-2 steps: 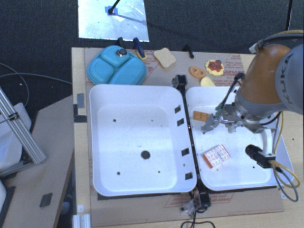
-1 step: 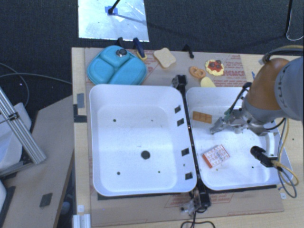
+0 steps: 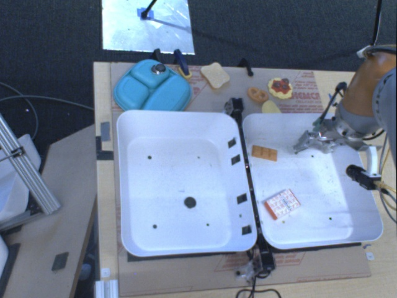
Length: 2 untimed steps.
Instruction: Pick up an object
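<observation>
Gripper (image 3: 301, 146) over right bin (image 3: 360, 228), finger state unreadable (too small). Nearest pick: orange cracker (image 3: 263, 153), just left of tips, long axis roughly left-right, lying flat.

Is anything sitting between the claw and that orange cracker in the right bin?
Nothing visible: only bare white bin floor lies between the claw and the orange cracker to its left.
</observation>
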Available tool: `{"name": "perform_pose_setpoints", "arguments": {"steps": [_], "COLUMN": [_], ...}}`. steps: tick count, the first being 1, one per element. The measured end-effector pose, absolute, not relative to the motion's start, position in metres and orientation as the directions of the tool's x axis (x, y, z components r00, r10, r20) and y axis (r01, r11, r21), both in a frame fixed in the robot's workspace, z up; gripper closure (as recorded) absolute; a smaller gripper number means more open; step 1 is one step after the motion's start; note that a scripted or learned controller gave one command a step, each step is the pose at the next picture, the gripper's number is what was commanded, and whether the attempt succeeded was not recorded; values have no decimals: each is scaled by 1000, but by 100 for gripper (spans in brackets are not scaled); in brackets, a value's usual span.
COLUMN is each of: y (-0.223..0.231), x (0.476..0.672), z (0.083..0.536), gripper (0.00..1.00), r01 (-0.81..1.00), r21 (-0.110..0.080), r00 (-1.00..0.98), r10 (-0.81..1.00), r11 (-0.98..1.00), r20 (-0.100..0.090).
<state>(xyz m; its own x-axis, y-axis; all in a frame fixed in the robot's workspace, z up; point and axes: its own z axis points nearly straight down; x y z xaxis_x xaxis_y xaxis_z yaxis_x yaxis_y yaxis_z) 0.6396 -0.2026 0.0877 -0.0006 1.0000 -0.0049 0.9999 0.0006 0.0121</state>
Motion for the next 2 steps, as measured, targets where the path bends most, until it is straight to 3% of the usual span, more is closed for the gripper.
{"name": "perform_pose_setpoints", "arguments": {"steps": [1, 2], "y": [-143, -209], "x": [530, 569], "z": [89, 88], "gripper": [0, 0], "r01": [1000, 1000], "r21": [11, 11], "r00": [-2, -1], "r10": [1000, 1000], "r11": [2, 1], "r20": [-3, -3]}}
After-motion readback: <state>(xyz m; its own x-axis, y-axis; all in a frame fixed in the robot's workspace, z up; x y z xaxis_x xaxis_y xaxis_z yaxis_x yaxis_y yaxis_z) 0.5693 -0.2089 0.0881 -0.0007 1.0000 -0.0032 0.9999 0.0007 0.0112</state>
